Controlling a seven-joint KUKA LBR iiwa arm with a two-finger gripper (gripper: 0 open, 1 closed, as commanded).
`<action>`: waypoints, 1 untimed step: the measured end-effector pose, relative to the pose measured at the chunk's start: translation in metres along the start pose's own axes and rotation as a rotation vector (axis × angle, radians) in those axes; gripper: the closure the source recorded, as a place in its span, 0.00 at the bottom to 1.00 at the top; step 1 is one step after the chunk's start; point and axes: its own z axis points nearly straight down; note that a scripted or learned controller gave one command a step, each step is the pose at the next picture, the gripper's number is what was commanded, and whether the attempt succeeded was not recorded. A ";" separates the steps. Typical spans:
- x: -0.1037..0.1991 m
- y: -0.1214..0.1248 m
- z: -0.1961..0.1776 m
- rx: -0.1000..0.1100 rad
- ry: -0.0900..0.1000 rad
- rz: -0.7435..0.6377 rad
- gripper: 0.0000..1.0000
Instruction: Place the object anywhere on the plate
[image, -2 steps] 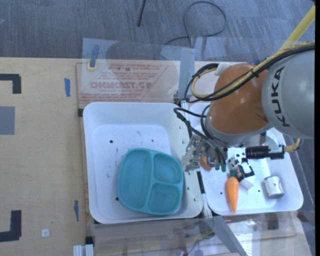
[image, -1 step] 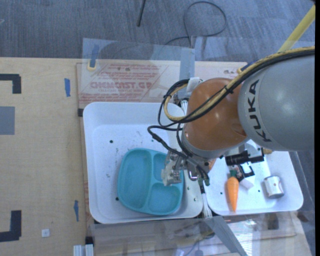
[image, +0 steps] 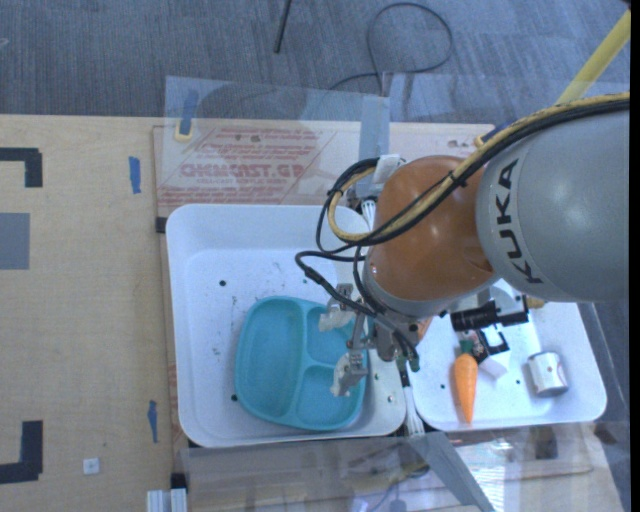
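Note:
A teal divided plate (image: 275, 360) lies in the left white bin (image: 195, 290), towards its front right. My gripper (image: 342, 345) hangs over the plate's right compartments, below the orange wrist band, and it is open with nothing between its fingers. An orange carrot (image: 465, 388) lies in the right bin (image: 585, 405), point towards the front, apart from the gripper. The arm hides the back part of the right bin.
A silver cylinder (image: 546, 372) and a small white block (image: 492, 368) lie beside the carrot. A black piece (image: 487, 322) sits just behind them. The wall between the two bins (image: 408, 405) runs under the wrist. Cables loop off the wrist over the left bin's back right.

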 end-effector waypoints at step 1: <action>-0.095 0.034 0.084 -0.003 -0.009 0.364 0.00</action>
